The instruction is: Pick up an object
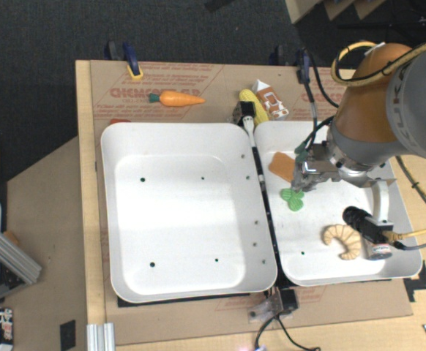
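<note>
Item: my gripper [303, 175], low over the upper left part of the right bin [323, 273], reached in from the right. Whether it is wide or narrow I cannot tell from this slant, and I see nothing held in it. Item: small green piece [294, 199] on the bin floor, just below the gripper and touching or nearly touching it. I judge this the likeliest object for the pick. Item: flat orange piece [282, 166], just beside the gripper toward the bin's left wall. Item: pale curled croissant-like toy [344, 240], lower in the same bin and well apart from the gripper. Item: left bin [184, 218], alongside. Item: carrot [178, 99], yellow banana-like toy [250, 99] and a brown-and-white packet [271, 102], all outside the bins on the cardboard sheet [90, 196]. Status: approach looks made; closing, lifting and any proof of a hold remain, so the pick is not yet done. Writing: red print on the cardboard under the carrot, and marks on the packet, both too blurred to read.
</note>
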Robot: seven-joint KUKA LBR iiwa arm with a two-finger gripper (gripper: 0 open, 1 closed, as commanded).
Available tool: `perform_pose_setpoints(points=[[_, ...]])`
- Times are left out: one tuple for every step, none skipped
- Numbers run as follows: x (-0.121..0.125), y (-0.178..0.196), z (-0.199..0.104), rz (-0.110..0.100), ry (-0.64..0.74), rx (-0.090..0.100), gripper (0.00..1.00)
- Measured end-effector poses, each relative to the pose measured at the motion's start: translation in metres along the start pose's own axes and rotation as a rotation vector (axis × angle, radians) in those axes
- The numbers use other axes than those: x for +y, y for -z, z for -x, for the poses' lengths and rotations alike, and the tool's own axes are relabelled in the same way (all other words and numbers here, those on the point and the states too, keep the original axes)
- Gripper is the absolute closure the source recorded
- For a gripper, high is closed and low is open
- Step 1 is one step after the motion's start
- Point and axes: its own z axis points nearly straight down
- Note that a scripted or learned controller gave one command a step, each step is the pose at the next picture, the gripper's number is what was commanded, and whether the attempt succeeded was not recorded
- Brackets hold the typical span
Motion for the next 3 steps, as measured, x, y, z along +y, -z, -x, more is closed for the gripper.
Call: perform_pose_setpoints(points=[[0.024,0.069,0.126,0.012,-0.006,-0.009,1.0],[-0.022,-0.004,0.026,-0.007,0.011,0.007,1.0],[0.038,0.029,-0.065,0.011,0.015,0.003,1.0]])
